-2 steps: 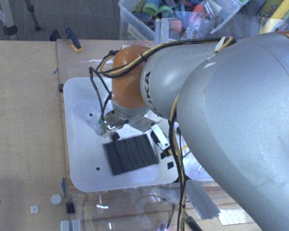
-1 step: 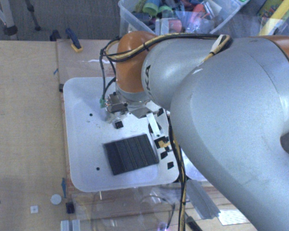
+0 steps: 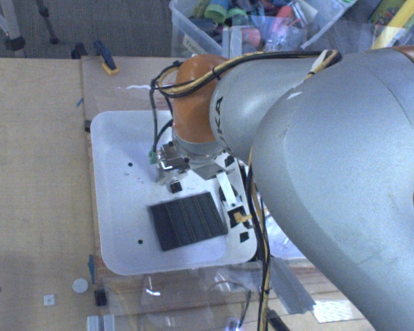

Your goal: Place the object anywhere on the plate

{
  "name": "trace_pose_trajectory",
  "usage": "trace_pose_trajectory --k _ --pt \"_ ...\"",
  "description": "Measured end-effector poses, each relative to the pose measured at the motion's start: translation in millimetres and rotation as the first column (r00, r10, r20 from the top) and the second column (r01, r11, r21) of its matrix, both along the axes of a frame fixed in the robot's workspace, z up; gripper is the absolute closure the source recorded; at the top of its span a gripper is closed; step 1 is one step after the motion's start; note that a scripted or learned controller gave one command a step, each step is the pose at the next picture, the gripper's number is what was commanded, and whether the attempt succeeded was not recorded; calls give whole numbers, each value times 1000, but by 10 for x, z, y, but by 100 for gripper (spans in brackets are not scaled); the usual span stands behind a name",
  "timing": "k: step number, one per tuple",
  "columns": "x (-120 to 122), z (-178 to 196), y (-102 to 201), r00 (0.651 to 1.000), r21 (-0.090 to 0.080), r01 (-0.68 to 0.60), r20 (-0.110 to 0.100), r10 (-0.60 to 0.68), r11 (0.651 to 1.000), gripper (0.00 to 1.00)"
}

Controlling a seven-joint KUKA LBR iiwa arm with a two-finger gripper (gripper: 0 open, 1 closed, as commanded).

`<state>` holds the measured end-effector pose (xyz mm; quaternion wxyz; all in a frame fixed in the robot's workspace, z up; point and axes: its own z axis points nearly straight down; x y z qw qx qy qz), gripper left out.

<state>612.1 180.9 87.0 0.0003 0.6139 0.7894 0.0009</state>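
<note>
The grey arm [image 3: 331, 178] is the largest thing and covers the whole right half of the frame; its shell is smooth and rounded, with a soft shine. Its orange band [image 3: 193, 98] sits at upper centre, round like a ball, with black and yellow cables running over it. Under the arm lies the pale wooden bench [image 3: 34, 185], flat and matt. On it, at centre left, stands a shallow white bin [image 3: 117, 198] with rounded corners and a smooth plastic floor. Inside the bin, toward lower centre, lies a dark grey rectangular plate [image 3: 188, 221] with straight ridges across its top. The pincer [image 3: 172, 174] hangs just above the plate's upper left corner; whether it is open or closed cannot be told.
</note>
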Motion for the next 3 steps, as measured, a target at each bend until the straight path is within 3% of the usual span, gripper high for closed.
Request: trace_pose_trajectory --k 1,2,3 --pt "404 -16 360 988 -1 -155 1 155 988 100" --pt "-128 7 312 986 0 -168 4 168 986 100" --pt "-697 76 380 973 4 -228 36 228 974 100"
